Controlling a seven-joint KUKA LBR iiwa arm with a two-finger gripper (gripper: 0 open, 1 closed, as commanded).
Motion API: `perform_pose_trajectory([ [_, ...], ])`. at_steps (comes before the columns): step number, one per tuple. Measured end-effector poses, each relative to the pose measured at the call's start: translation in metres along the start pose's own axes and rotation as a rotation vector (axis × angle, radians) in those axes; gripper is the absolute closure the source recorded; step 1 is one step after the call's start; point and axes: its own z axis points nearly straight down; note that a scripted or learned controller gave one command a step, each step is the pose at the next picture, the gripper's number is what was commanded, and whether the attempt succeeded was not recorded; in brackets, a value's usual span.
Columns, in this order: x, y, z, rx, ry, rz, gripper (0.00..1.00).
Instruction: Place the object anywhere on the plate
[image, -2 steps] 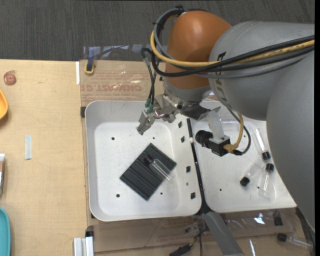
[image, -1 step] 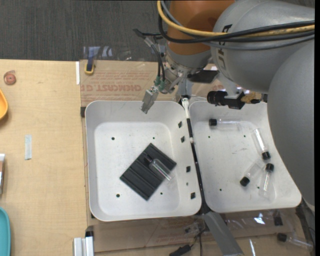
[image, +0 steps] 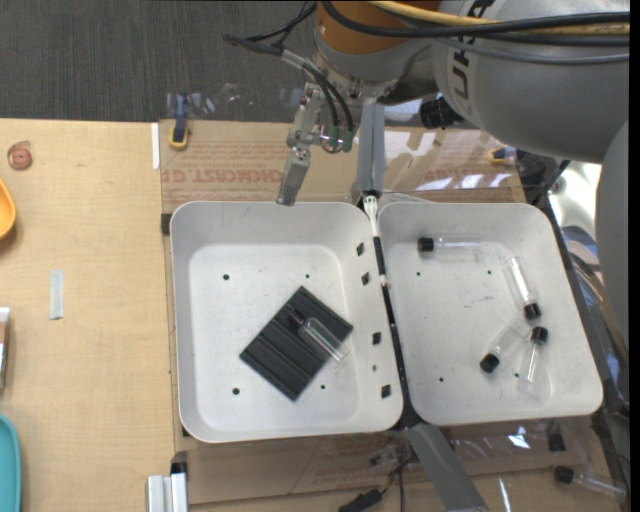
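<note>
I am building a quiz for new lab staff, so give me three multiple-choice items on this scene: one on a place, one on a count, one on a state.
1. Where is the vial in the left bin?
A. On the bin's bare floor, apart from the plate
B. On the black plate
C. Leaning against the bin's rear wall

2. How many capped vials lie in the right bin?
A. Two
B. Six
C. Four

3. How does the vial on the black plate sit?
A. Lying on its side
B. Standing upright
C. Hanging in the air above it

Answers:
1. B, the clear tube rests across the plate's right corner.
2. C, one lies near the rear wall and three are clustered at the right.
3. A, its whole length lies along the plate's surface.
</note>
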Motion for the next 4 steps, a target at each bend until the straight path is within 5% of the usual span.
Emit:
perform_pose_trajectory([
  [1,0.009,0.003,-0.057,-0.002,-0.001,-0.641,0.00],
  [2,0.007,0.047,-0.087,-0.004,-0.001,-1.087,0.00],
  [3,0.004,0.045,-0.096,-0.007,-0.006,-1.078,1.00],
  [4,0.004,0.032,0.173,-0.005,0.001,-1.743,1.00],
])
